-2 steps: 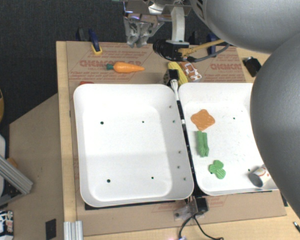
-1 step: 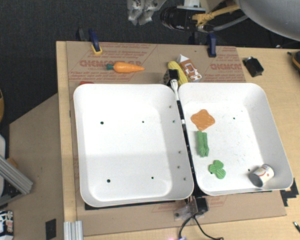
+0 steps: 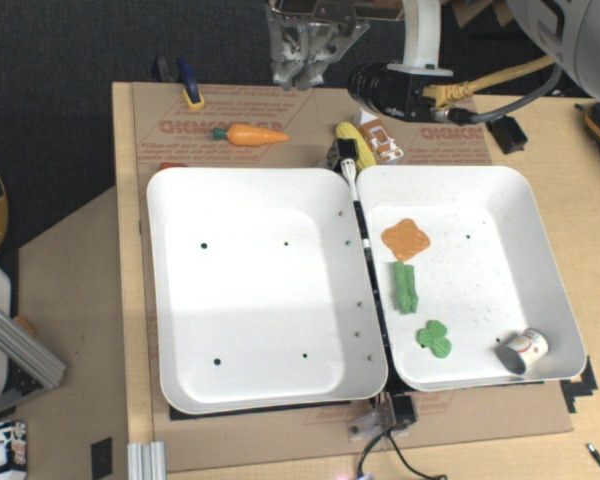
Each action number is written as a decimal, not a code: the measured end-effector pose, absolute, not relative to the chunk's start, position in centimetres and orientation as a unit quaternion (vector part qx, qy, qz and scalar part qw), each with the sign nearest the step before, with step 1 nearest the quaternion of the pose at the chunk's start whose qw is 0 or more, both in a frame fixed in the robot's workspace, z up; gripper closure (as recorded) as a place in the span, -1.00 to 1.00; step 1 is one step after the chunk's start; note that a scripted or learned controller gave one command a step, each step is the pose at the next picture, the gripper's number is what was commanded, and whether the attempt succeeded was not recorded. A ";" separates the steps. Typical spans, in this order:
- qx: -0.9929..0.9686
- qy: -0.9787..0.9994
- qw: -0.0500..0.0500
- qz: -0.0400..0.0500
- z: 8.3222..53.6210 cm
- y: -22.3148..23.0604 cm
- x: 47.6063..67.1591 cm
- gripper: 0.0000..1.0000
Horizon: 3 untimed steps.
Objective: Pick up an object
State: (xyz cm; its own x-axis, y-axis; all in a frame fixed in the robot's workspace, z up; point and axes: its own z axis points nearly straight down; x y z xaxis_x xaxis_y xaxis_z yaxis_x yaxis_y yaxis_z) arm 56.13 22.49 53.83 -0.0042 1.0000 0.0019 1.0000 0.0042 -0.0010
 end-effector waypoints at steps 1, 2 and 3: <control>-0.706 -0.709 0.002 0.002 53.5 22.4 48.1 1.00; -0.712 -0.702 0.000 0.001 53.6 9.8 49.3 1.00; -0.707 -0.707 0.001 0.001 53.5 10.5 49.2 -1.00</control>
